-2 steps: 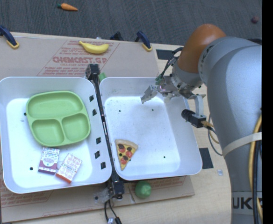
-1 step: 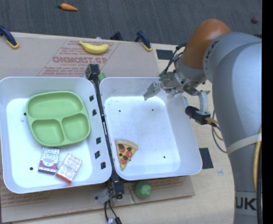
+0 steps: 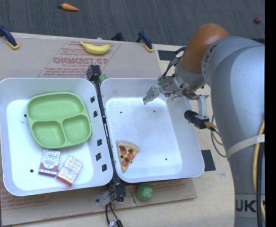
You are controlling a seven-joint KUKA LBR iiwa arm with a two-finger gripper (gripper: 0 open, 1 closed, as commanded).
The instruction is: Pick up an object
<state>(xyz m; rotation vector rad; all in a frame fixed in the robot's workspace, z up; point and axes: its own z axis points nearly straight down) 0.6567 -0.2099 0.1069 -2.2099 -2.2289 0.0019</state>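
Metal hand (image 3: pixel 152 96) over right bin (image 3: pixel 187 148), grip state unclear; triangular pizza slice (image 3: pixel 126 155) below.

Two white bins (image 3: pixel 15 183). Left bin: pale green divided plate (image 3: pixel 57 117); maroon-and-white packet (image 3: pixel 49 162), red-and-white patterned packet (image 3: pixel 70 169) at front edge. Right bin: pizza slice (image 3: pixel 126 155), yellow, red-spotted. Brown cardboard (image 3: pixel 48 51), red print; yellow banana (image 3: pixel 95 47); green ball (image 3: pixel 145 191).
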